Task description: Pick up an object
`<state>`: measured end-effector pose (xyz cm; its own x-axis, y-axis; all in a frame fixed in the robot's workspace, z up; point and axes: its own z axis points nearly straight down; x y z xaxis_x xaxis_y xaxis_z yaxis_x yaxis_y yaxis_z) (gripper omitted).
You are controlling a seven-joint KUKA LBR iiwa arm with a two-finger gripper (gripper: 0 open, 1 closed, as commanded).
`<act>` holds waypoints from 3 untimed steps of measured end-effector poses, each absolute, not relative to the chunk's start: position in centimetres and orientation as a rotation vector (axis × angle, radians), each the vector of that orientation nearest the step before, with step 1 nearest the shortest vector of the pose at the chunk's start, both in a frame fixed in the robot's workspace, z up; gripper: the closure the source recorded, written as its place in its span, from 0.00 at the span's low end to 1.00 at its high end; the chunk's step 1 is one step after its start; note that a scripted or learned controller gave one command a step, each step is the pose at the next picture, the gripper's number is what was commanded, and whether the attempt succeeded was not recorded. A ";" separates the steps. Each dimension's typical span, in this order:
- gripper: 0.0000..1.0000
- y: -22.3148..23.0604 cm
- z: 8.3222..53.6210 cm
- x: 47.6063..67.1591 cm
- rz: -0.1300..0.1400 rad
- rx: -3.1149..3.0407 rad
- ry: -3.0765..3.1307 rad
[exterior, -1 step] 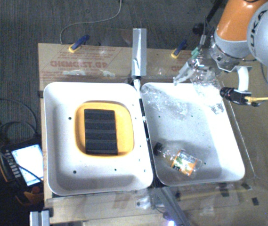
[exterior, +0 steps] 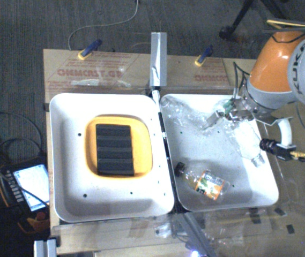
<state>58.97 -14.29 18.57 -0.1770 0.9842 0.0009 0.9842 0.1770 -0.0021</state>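
In the right bin (exterior: 265, 194) a small bottle with an orange label and a dark cap (exterior: 205, 183) lies on its side near the front. A clear plastic bottle (exterior: 246, 141) lies by the right wall, and crumpled clear plastic (exterior: 183, 114) sits at the back left. My gripper (exterior: 217, 116) hangs low over the back of this bin, between the crumpled plastic and the clear bottle. Whether it touches either one is unclear. The left bin (exterior: 66, 143) holds a yellow tray (exterior: 92, 143) with a black ridged block (exterior: 114, 149) in it.
The grey arm with its orange band (exterior: 278, 63) comes in over the right bin's back right corner. A metal post (exterior: 158, 63) stands behind the seam between the bins. Cardboard (exterior: 93, 71) lies behind them.
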 end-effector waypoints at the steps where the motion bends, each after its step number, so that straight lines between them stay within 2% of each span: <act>1: 0.00 -16.2 17.3 52.3 -0.001 -1.718 -2.628; 2: 0.00 -13.2 9.3 49.1 -0.006 -1.633 -2.716; 3: 0.00 -18.9 9.3 49.2 -0.020 -2.183 -2.285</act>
<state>49.18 -18.90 9.26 -0.0456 0.9989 -0.0043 0.9987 0.0457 0.0219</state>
